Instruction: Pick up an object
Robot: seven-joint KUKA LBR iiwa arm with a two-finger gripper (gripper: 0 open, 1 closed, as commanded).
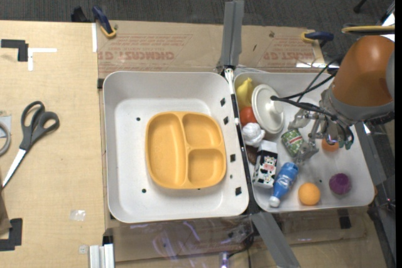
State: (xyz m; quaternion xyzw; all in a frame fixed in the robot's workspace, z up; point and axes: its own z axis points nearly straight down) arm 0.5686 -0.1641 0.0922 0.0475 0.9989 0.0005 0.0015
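The arm (367, 75) comes in from the right, its orange band bulking over the right bin (361, 198). The tool (320, 135) hangs low over the middle of that bin, cables trailing off it toward the left. From here I cannot tell whether it is spread or pressed together, and I see nothing clearly caught in it.

Just beside the tool on the left lies a green packet (293, 141), close enough that the two may touch, though I can't be sure. A small orange thing (329, 145) sits right by the tool on its other side, partly hidden.

Along the bin's left wall there is a banana (244, 90) at the back, then a red ball (247, 115), then a white figure (252, 133). A metal bowl (269, 108) stands tilted on its edge next to them. Nearer the front lie a cow-print carton (266, 166) and a blue bottle (283, 182) on its side, with an orange (309, 194) and a purple cup (340, 183) to the right of it.

The left bin (125, 198) holds a yellow tray (186, 149) with three compartments, lying flat near its middle.

Out on the bench (56, 210), well left of both bins, lie scissors (30, 132).
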